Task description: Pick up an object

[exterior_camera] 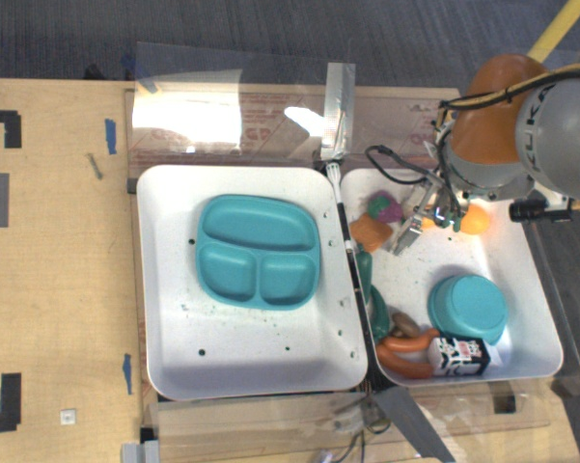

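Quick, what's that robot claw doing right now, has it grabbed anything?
Gripper: fingers apart, open, holding nothing; it hangs over the right white bin, beside the small purple toy and the orange toy piece.

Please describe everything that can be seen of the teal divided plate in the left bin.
The teal divided plate looks like smooth plastic, a rounded rectangle with a raised rim. Ridges split it into three compartments: one long one along the far side and two smaller ones on the near side. It lies flat and upright near the middle of the left bin, turned slightly askew. Only the bin floor touches it.
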Controlling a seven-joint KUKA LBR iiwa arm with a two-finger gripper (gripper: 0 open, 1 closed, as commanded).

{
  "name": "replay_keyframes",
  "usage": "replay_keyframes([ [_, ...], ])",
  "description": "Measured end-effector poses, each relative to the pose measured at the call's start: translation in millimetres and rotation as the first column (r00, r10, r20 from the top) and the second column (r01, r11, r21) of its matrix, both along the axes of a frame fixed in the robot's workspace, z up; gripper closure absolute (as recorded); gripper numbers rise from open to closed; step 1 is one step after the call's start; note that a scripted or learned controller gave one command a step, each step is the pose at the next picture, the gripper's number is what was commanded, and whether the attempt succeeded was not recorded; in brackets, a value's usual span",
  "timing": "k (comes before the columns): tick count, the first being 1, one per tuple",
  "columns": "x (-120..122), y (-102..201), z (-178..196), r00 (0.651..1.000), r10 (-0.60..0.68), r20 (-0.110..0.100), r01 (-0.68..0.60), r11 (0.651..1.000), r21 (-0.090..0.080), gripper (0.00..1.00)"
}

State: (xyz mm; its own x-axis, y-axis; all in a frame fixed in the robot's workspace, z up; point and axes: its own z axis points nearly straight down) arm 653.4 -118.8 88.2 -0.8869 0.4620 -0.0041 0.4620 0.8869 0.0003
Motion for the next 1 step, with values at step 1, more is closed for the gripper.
replay_keyframes([
  [1, -93.4, -41.0, 0.4, 0.990, -0.141, 0.005, 0.141, 0.990, 0.001, 0.00],
])
